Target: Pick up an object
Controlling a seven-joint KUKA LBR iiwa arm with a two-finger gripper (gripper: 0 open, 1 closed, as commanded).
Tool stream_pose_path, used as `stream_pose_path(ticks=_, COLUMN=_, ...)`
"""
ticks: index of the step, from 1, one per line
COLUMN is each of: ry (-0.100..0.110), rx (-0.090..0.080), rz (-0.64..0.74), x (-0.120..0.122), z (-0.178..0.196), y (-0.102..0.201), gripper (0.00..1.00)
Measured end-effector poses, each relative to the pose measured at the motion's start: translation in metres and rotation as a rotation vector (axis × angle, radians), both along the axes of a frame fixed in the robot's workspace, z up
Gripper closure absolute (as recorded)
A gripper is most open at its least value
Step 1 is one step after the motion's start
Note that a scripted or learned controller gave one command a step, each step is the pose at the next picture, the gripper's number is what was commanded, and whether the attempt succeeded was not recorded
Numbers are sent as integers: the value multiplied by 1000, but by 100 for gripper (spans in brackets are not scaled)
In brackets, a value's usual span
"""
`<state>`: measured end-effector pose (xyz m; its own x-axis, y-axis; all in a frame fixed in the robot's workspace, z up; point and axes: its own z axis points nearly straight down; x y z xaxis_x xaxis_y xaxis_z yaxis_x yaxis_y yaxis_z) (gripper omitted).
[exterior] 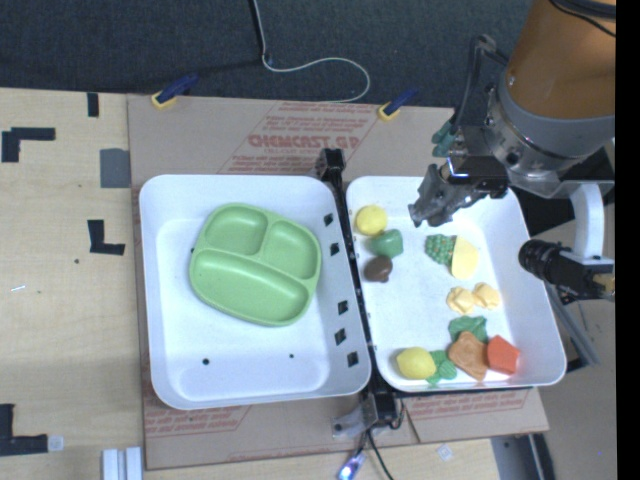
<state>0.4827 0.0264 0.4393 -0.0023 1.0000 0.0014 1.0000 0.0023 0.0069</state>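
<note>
Pincer (432, 208) hovers, grip state unclear, above the small green-and-yellow plastic corn piece (452, 252), likely light, stiff, slippery: best pinched across its middle.

Gripper (432, 208) above right bin (530, 268) (toy food).

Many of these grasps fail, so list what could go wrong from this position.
1. The gripper hangs over the right bin above a green and yellow piece; its mixed shape may slip when grasped.
2. Along the bin's near edge, the orange piece and the red piece touch, so two might lift or scatter.
</note>
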Motion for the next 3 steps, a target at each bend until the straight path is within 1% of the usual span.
stream_pose_path(ticks=1, ry=0, rx=1, rz=6, x=1, z=64, y=60, gripper=100)
stream_pose_path(ticks=2, ry=11, rx=-2, rz=3, x=1, z=26, y=105, gripper=100)
stream_pose_path(ticks=3, ry=14, rx=-4, rz=-9, x=1, z=-24, y=31, gripper=100)
